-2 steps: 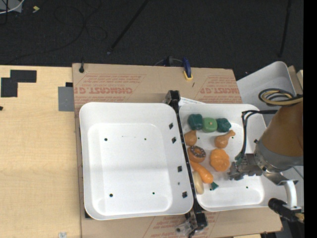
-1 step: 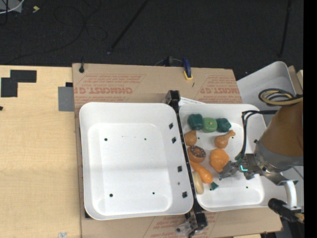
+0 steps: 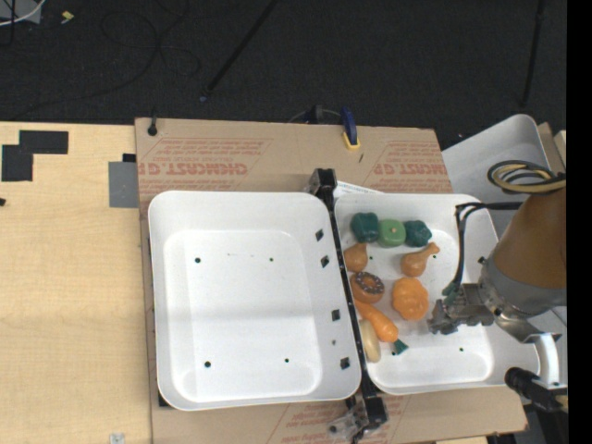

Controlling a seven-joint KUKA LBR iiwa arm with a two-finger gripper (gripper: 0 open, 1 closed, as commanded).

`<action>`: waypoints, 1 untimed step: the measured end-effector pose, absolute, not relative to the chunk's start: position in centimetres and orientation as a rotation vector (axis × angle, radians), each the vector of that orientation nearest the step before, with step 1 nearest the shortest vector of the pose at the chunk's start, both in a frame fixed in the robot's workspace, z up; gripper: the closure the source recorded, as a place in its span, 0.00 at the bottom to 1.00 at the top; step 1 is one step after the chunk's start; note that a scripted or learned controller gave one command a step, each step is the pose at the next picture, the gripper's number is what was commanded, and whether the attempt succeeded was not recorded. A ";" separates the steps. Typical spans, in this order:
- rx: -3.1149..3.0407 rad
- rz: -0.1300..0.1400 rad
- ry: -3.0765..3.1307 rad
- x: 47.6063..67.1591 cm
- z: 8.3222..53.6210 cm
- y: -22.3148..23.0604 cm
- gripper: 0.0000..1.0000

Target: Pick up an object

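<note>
While gripper [image 3: 444, 320] sits low in rt bin [image 3: 462, 373], orange lump [image 3: 410, 298] lies just beside it.

— What are the two bins [image 3: 240, 294] made of?
— Smooth white plastic with a faint sheen is seen. Brown cardboard [image 3: 277, 160], matt and printed in red, is laid beneath them.
— And the bench [image 3: 65, 294]?
— Pale wood with a matt finish. The toy foods [image 3: 410, 297] look like smooth, slightly glossy plastic; the tool [image 3: 447, 317] appears to be dull grey metal.
</note>
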State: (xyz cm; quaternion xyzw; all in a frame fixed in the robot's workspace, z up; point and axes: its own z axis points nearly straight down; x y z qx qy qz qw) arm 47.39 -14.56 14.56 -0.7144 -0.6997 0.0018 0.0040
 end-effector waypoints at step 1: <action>-2.243 0.005 -2.188 47.4 14.5 -14.6 0.00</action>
